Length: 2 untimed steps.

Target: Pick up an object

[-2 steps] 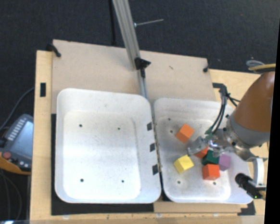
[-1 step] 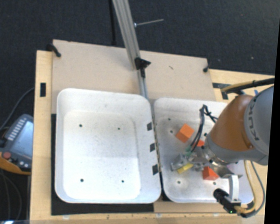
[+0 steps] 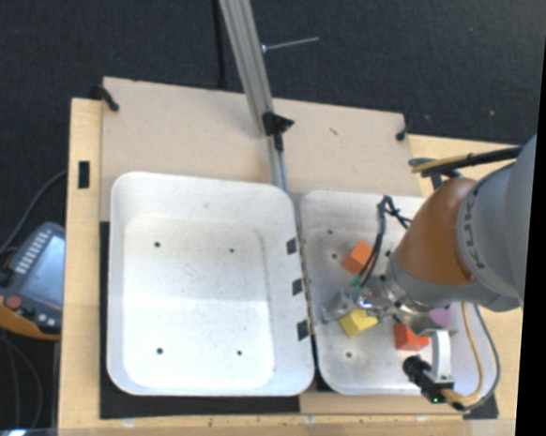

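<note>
Arm [image 3: 459,241]: smooth grey shell, orange band, over right bin [image 3: 325,216].
Fingers [image 3: 365,304]: state cannot be told; just above yellow block [image 3: 357,323].
Blocks: orange [image 3: 357,258], red [image 3: 408,340], boxy.
Left bin [image 3: 202,287]: white, speckled, rounded corners.
Table [image 3: 186,130]: tan board.

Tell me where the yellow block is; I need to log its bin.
The yellow block lies in the right bin, near its middle, just below the gripper, with an orange block above it and a red one to its right.
</note>
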Each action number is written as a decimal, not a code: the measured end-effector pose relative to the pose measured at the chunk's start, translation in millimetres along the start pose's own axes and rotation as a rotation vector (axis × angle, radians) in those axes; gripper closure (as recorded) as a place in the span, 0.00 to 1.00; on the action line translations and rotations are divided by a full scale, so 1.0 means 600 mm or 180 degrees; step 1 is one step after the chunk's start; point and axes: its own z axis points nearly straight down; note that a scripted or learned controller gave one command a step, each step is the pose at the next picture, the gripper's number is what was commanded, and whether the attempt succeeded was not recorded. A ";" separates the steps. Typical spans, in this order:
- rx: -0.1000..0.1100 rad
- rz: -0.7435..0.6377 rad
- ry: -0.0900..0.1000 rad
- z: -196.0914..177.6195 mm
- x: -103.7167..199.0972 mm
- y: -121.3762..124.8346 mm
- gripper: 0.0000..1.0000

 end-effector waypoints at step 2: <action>-0.0023 -0.0026 0.0008 -0.170 0.127 0.088 1.00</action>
